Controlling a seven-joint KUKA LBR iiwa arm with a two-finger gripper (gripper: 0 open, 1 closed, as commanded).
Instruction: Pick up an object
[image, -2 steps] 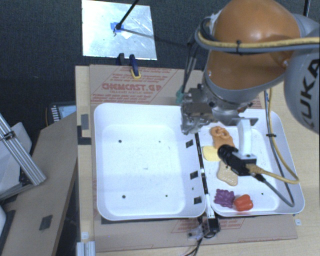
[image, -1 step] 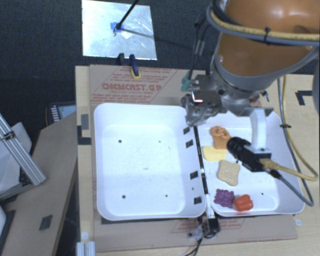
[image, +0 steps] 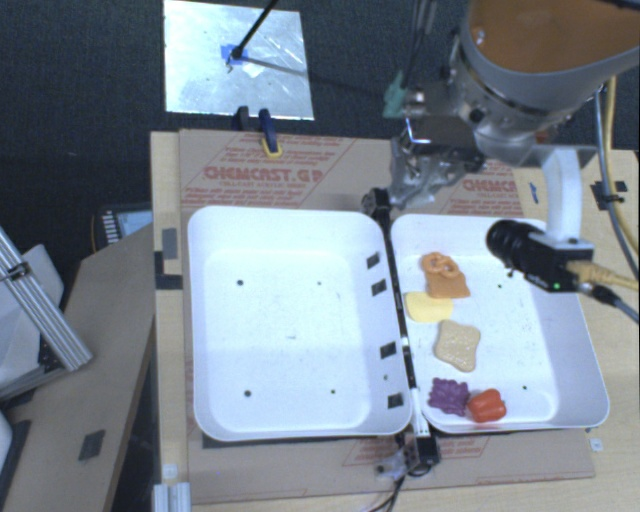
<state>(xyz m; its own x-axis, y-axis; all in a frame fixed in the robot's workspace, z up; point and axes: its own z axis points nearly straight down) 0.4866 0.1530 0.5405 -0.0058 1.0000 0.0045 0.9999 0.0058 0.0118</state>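
Two shallow white plastic bins sit side by side on the cardboard-covered surface (image: 270, 165); the left bin (image: 285, 320) shows bare floor, the right bin (image: 560, 340) carries all candidates. These lie in a column close to the divider: an orange pretzel-shaped toy (image: 443, 274) at top, a pale yellow flat piece (image: 427, 307) touching its lower edge, a tan waffle-textured slab (image: 458, 345) just below, then a purple grape-like cluster (image: 449, 396) beside a red-orange rounded piece (image: 487, 405) near the front wall. The grey arm with its orange band (image: 545, 35) hangs over the far rim of the right bin; the gripper (image: 418, 180) sits above the back edge near the divider, apart from every object, holding nothing. Jaws: cannot tell how they stand, since the wrist hardware blurs them. Risks, as judged: the objects crowd together, so a descent could catch two pieces or nudge one aside; the flat yellow and tan pieces may slip from a pinch; a descent near the divider could strike the bin wall.
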